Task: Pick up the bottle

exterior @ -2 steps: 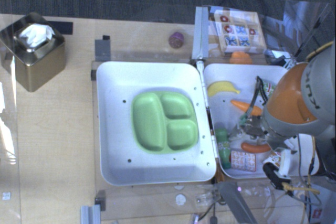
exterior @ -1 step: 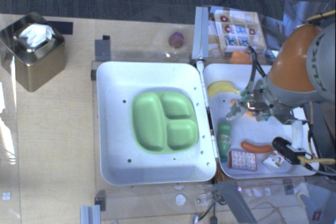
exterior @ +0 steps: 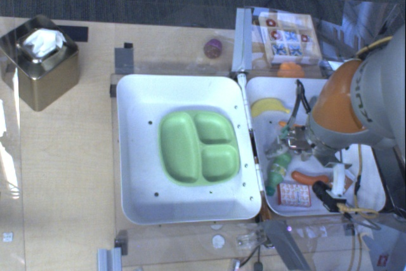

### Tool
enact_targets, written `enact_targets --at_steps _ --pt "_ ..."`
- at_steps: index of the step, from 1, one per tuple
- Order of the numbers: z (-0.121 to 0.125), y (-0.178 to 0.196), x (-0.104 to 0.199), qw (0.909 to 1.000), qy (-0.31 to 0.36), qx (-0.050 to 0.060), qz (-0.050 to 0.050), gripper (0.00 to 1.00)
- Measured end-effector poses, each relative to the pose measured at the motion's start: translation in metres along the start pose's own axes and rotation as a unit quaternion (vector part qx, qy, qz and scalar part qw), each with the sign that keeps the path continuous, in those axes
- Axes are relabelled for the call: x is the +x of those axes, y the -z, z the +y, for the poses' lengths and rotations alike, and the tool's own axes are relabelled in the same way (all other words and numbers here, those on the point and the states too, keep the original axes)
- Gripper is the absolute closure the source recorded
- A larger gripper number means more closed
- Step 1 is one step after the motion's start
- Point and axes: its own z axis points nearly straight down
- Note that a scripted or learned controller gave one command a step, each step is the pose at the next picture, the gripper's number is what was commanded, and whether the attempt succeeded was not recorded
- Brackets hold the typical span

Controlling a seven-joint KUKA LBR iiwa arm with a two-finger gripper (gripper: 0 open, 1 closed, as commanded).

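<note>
stage: reach, pick not done | bottle lies in my right bin, near its left wall, green, not lifted | my gripper just above it, grip state: cannot tell | left: grasp, lift

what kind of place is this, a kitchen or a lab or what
Most likely a robotics lab bench set up for pick-and-place trials: a grey and orange arm reaches over two white bins, one holding a green divided plate, the other small jumbled items including a green bottle.
</note>
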Motion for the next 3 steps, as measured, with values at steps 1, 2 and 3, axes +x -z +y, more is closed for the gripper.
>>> enact_targets --at_steps 1,2,3 --pt "0.003 0.012 -0.001 1.0000 0.002 -0.004 -0.001 1.00" --pt "0.003 0.012 -0.001 1.0000 0.001 -0.004 -0.001 0.00" --pt "-0.033 0.001 -0.007 0.9975 0.070 -0.003 -0.001 0.00"
